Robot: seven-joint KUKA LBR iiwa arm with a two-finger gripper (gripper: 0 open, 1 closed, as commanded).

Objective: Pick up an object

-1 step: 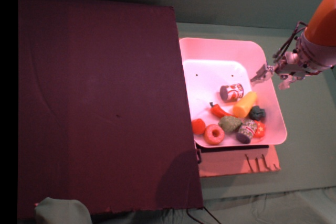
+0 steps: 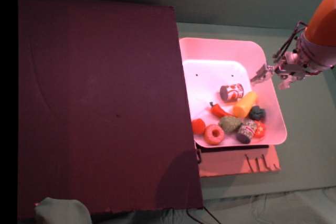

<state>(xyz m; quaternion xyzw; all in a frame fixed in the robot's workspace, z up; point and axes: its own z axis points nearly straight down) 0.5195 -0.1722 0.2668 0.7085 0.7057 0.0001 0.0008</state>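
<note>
White plastic bin (image 2: 199,47), washed pink by the lighting, sits right of a dark maroon board (image 2: 100,102) that covers the bench's left half. From my remote seat, everything worth grabbing is bunched toward the bin's near edge. A small can (image 2: 231,92) lies on its side near the middle. Just beside it, toward the right wall, an orange cylinder (image 2: 245,104) lies slanted. A red pepper (image 2: 219,109) sits left of that. Along the near edge: a small red piece (image 2: 198,126) at the left corner, a pink ring donut (image 2: 213,134), a lumpy green thing (image 2: 230,124), a dark striped can (image 2: 246,130), and a dark lump (image 2: 256,113) by the right wall. They touch or nearly touch.

The gripper (image 2: 263,73) hangs over the bin's right rim, well above the objects by my judgement, carrying nothing. I cannot tell how far its claw is spread; the shapes there are too thin and blurred to read.

Step in hand, as I judge it: the approach, no grasp begun. Next move calls for travel inward from the right rim, then descent on one target. The can near the middle looks the cleanest choice, with bare floor behind it. The near-edge cluster risks nudging neighbours.
</note>
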